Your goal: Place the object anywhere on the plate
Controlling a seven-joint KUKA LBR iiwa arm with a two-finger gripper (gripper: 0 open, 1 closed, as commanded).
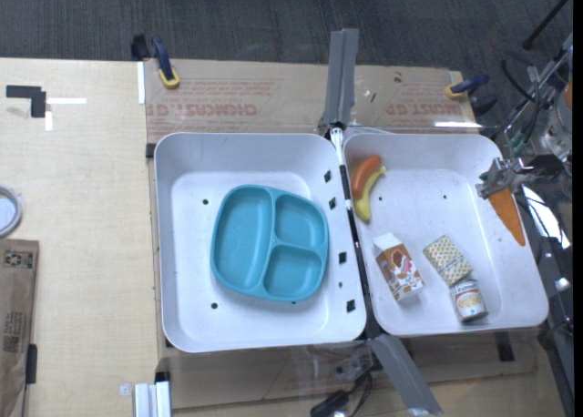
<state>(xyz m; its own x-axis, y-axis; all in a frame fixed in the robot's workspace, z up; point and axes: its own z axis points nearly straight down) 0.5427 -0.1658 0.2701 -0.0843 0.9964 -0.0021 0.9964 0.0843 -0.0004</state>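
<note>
- The right bin (428,201) holds several loose items. A curved orange-and-yellow piece (364,188) lies at its 10 o'clock corner, against the wall shared with the other bin.
- A small white carton (399,267) with a brown picture lies near the bin's 7 o'clock. A patterned box (448,259) sits just beside it, toward 3 o'clock from the carton.
- A small can (469,300) lies on its side at the bin's 5 o'clock, close below the patterned box.
- The left bin (166,224) contains the blue plate (270,242), which has three compartments and sits in the middle of the bin floor with nothing on it.
- The two bins' adjoining walls and the orange-and-yellow piece lie between the plate and the right bin's far side.
- Outside the bins, a blue-and-yellow clamp (164,65) grips the bench edge at 11 o'clock of the left bin.
- The gripper (498,180) is at 3 o'clock of the right bin, over its right wall.
- The carrot (506,215) has its broad end right at the gripper's tip and runs away from it toward 5 o'clock.
- Whether the gripper is clamped on the carrot or loose cannot be told at this size.
- The carrot is orange, long and tapered. Its thin tip reaches the bin's right rim, well apart from the plate.
</note>
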